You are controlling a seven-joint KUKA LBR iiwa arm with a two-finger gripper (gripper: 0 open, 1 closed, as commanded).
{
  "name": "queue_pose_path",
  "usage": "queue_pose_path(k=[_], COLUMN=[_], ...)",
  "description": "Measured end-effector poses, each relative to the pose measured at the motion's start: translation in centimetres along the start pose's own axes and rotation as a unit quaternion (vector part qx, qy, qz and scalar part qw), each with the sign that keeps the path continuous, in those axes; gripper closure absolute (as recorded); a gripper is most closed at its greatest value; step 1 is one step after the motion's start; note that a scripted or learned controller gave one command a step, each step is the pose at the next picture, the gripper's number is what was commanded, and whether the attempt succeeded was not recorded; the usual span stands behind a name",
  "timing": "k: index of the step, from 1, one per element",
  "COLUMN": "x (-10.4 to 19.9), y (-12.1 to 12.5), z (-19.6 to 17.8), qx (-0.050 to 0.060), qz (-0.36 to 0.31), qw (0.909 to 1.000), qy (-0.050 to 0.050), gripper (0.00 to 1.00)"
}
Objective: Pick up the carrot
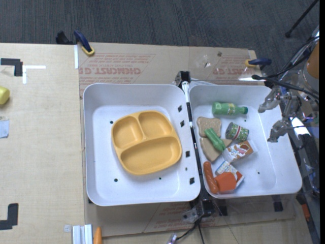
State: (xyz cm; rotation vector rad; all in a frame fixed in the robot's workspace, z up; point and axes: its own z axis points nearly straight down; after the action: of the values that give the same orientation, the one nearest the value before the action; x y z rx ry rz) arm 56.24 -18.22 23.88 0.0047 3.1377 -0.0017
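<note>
- Though partly covered by a small white packet (224, 168), the carrot (230, 183) reads as a stubby, bright orange piece with a matte toy-like surface, lighter in colour than the reddish sausage (209, 177) touching it on the left.
- It lies in the right bin (274, 179), at the lower left of that bin, near the front wall and the seam between the two bins.
- At the right of the frame, the tool (273, 119) hangs over the right bin's far-right side, its two fingers (267, 104) spread apart with bare white bin floor showing between them and nothing held.
- The carrot sits well apart from the tool, down and to the left of it, with a stretch of bare bin floor between.
- Crowded around the carrot: a printed carton (239, 151) just above the packet, a green can (236, 131), a long green vegetable (214, 139) lying across two bread slices (207, 125), and a green bottle (229, 109) on its side near the bin's upper wall.
- The packet and the sausage press against the carrot from above and from the left; its right side looks open.
- The left bin (96, 151) holds a yellow divided plate (146, 142).
- Blue clamps (84, 42) pin cardboard to the bench (40, 161) along the upper edge.
</note>
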Motion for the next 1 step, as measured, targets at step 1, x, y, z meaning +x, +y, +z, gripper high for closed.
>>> queue_pose_path(k=[1], x=[-3.53], y=[8.78], z=[10.66], qx=[-0.001], qz=[0.083], qw=[0.9966], qy=[0.001], gripper=[0.00])
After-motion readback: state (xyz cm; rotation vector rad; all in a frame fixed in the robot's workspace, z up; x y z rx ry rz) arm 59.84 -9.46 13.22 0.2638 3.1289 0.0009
